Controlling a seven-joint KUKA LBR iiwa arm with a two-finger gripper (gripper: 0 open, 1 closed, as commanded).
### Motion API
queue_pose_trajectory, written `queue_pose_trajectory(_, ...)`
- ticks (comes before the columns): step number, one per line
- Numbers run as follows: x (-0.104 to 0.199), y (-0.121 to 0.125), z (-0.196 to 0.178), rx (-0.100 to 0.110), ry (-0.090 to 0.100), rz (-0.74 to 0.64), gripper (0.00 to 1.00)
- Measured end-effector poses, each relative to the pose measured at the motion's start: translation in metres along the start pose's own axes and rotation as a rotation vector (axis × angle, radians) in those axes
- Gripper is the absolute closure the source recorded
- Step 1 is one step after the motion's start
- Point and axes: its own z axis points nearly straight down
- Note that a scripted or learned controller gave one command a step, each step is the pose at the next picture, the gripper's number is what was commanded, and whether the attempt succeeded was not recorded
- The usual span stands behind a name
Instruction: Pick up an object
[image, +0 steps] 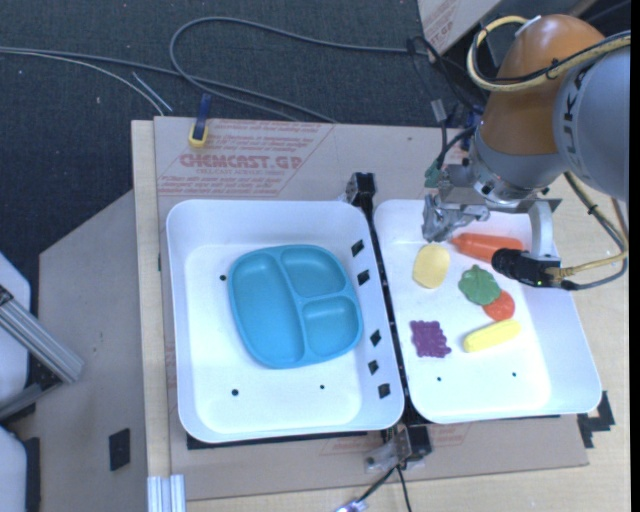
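Two white bins are seen side by side on the bench. The left bin (190, 300) carries a blue divided tray (295, 303). The right bin (540, 385) carries small food pieces: an orange carrot (490, 243), a pale yellow piece (432, 266), a green piece (479, 285), a red piece (499, 305), a yellow piece (491, 335) and a purple cluster (430, 338). The gripper (440, 228) is positioned at the bin's far edge, just above the pale yellow piece; nothing is seen held, and its opening cannot be made out.
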Motion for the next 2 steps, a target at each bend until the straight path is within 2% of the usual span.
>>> queue_pose_trajectory(2, 0.095, 0.019, 0.008, 0.001, 0.000, 0.000, 1.00)
